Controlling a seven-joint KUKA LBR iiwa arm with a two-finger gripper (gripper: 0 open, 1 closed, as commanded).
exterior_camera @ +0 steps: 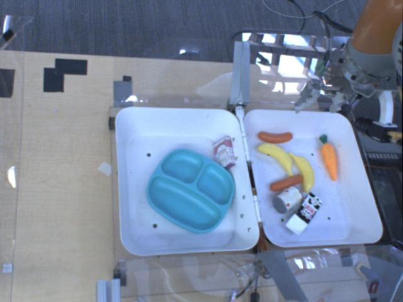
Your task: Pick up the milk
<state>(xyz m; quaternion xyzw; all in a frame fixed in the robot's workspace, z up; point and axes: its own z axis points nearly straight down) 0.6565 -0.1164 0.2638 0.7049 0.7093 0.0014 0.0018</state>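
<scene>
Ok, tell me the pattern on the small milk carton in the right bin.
White with black cow patches, clearest in the camera view.

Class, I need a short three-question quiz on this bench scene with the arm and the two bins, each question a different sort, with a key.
1. True or false: the milk carton lies in the bin with the blue plate.
2. Which lies nearest the milk carton? A. carrot B. small can C. red packet
3. Fill in: the gripper hangs over the right bin's ___ rim.

Key: 1 false; 2 B; 3 far.
</scene>
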